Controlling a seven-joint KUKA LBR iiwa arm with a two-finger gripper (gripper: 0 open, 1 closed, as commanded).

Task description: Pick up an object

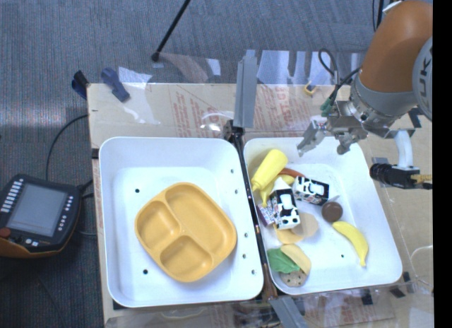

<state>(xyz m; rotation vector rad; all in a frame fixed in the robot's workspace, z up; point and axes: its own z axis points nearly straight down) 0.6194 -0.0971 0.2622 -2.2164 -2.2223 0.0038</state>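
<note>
While the gripper (327, 141) hangs above the far edge of the right bin (381, 217) with its two fingers spread apart and nothing between them, the objects lie crowded in the bin's left half. A descent there could catch two things at once, for example the yellow bottle (269, 168) and the cow-patterned carton (286, 208). The banana (352, 239), lying apart, seems safer.

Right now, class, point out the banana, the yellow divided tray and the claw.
banana (352, 240): camera view, middle of its curved body, in the right bin.
yellow divided tray (185, 231): camera view, the ridge between its compartments, in the left bin.
claw (326, 143): camera view, midway between its two fingertips, above the right bin's far edge.
</note>
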